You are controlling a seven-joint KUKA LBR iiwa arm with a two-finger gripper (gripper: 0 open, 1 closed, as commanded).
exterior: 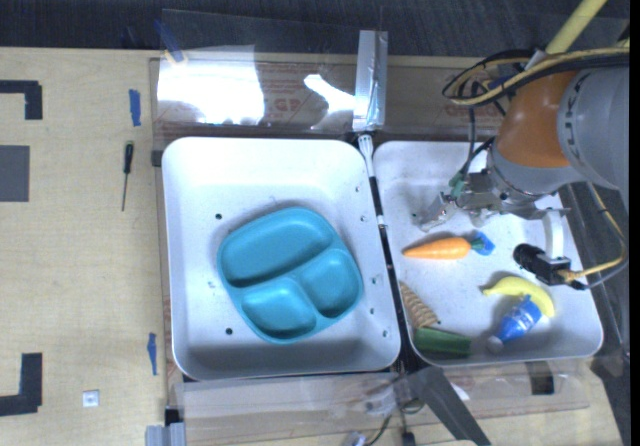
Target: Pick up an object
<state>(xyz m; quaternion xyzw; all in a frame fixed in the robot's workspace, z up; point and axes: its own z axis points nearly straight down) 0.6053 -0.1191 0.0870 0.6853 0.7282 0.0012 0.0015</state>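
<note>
Nearest me, along the front wall of the right bin, I see a smooth green cucumber-like piece lying flat beside a ribbed brown item, with a blue bottle and a curved yellow banana just behind. Farther back lies the orange carrot, tapered and glossy, its long axis running left-right with the tip pointing toward the left bin, which holds a blue divided tray. Beyond it the gripper hangs just above the carrot, and I cannot tell how its tool end is set.
</note>
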